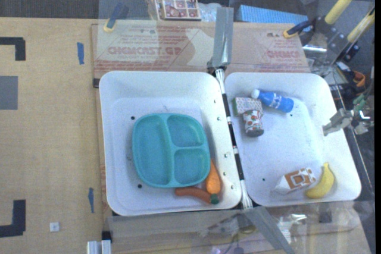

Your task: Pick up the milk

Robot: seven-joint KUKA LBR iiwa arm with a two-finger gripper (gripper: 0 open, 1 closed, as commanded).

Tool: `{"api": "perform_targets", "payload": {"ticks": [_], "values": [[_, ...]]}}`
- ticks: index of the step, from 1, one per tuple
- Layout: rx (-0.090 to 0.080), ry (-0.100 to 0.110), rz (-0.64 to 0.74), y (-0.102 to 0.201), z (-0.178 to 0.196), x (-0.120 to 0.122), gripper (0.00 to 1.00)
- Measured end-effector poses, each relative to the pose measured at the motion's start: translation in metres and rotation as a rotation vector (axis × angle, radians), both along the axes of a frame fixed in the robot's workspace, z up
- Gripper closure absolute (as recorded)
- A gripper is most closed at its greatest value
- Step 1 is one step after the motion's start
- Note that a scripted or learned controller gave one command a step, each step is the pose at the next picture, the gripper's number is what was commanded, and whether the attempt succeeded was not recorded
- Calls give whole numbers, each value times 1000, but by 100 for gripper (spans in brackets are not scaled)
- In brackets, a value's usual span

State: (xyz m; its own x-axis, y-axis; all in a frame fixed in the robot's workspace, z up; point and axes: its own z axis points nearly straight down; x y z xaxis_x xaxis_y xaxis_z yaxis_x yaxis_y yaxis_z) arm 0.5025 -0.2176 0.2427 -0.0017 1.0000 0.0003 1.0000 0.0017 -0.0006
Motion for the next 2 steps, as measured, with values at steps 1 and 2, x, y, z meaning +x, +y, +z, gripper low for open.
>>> {"api": "perform_targets", "payload": {"ticks": [1, 2], "values": [[-1, -1, 124, 30, -146, -23, 0], [-3, -8, 477, 88, -154, -19, 0]]}}
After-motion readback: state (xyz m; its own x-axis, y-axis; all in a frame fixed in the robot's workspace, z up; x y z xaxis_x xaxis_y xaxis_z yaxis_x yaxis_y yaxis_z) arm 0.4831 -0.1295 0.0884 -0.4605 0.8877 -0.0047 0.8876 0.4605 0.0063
